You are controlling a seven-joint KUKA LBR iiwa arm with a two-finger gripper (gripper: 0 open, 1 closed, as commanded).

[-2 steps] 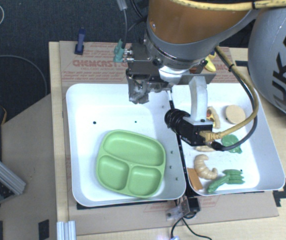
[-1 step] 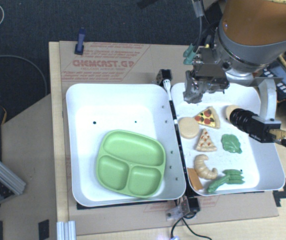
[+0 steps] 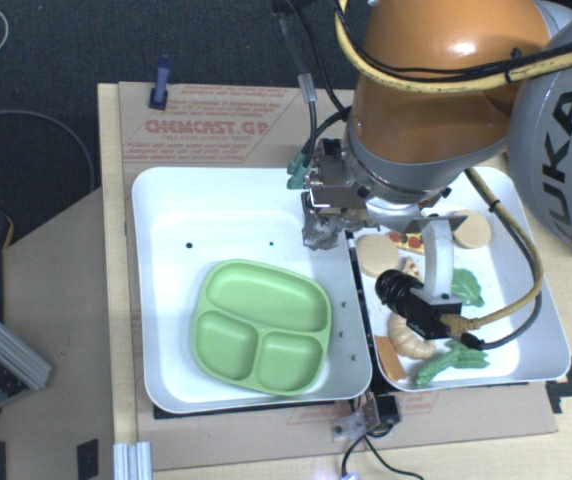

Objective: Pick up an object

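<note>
The arm's orange band [image 3: 436, 38] and grey wrist hang over the divider between the two bins. My gripper [image 3: 322, 230] reaches down at the back edge of that divider, beside the left bin's [image 3: 166, 268] far right corner, and the wrist hides much of it. The right bin [image 3: 536, 338] holds several toy foods: a beige round piece [image 3: 374, 254], a tan cookie [image 3: 473, 231], a green leafy piece [image 3: 466, 288], a croissant [image 3: 412, 344] and a green bean pod [image 3: 450, 361]. I see nothing held.
A green divided plate [image 3: 263, 325] lies in the front half of the left bin. A black cylinder on a yellow cable [image 3: 412, 304] and a white bracket [image 3: 437, 258] hang from the arm over the right bin. Cardboard [image 3: 206, 123] lies behind the bins.
</note>
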